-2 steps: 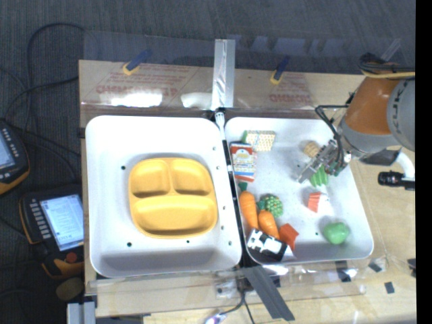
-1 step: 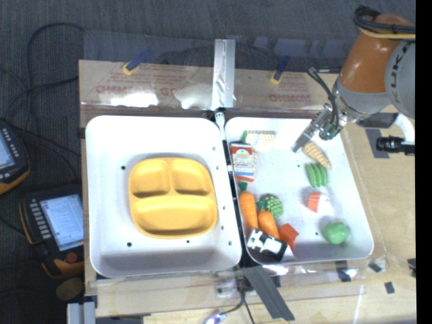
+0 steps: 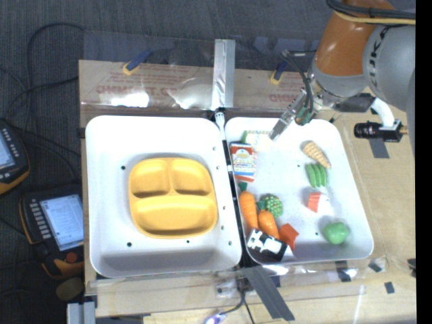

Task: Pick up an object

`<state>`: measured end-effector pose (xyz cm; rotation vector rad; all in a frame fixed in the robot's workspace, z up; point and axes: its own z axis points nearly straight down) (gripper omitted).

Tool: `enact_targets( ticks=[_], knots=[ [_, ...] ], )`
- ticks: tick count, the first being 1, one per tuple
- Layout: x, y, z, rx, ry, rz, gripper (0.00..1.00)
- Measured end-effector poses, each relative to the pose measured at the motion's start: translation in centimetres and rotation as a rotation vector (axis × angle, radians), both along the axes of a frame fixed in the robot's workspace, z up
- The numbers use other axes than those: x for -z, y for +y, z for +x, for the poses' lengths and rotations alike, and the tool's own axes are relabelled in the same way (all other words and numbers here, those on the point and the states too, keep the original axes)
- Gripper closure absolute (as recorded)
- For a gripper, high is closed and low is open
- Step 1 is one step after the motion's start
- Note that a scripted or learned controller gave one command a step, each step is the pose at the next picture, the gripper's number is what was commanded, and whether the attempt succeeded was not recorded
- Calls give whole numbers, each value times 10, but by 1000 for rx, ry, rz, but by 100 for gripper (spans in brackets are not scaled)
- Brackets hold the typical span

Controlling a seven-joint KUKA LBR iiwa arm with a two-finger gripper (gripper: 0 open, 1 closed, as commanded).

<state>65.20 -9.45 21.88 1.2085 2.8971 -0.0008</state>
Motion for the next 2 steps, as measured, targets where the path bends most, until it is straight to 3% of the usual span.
enact_targets(
  ticks=[1, 2],
  knots=[
    [-46, 12, 9, -35, 0, -3, 100],
    [-55, 12, 10, -36, -2, -7, 100]
  ],
)
